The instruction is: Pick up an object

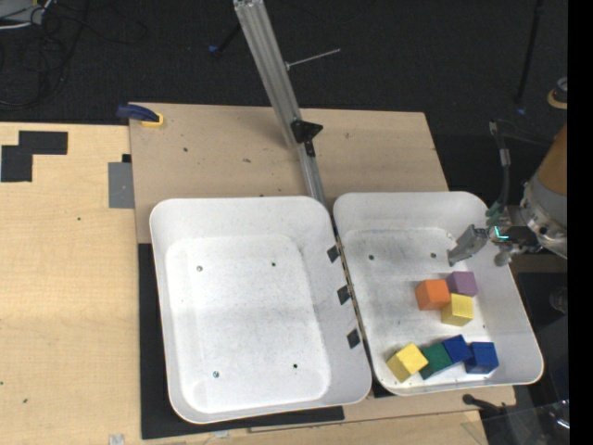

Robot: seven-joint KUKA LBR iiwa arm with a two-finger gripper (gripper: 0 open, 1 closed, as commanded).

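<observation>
- Arm point(556, 188): enters from the right edge, orange band uppermost, grey wrist below it; bent low over the right bin's far right side.
- Gripper point(463, 246): points left & slightly down from the wrist, tip just above the purple block, near the bin's right wall. Nothing seen betw. its tips; whether the jaws are wide or narrow can't be told at this res.
- Right bin point(389, 216): white, shallow; holds all the blocks, grouped in its near-right part.
- Purple block point(463, 283): just under the gripper tip, touching the orange block point(432, 294) on its left & the yellow block point(457, 310) below it.
- Second yellow block point(406, 362): nearer the front wall, next to a green block point(435, 358).
- Two blue blocks point(470, 352): right of the green one, side by side by the front-right corner.
- Left bin point(176, 221): white, beside the right bin, edges touching.
- Metal rail point(278, 82): slants up from the seam betw. the bins.
</observation>
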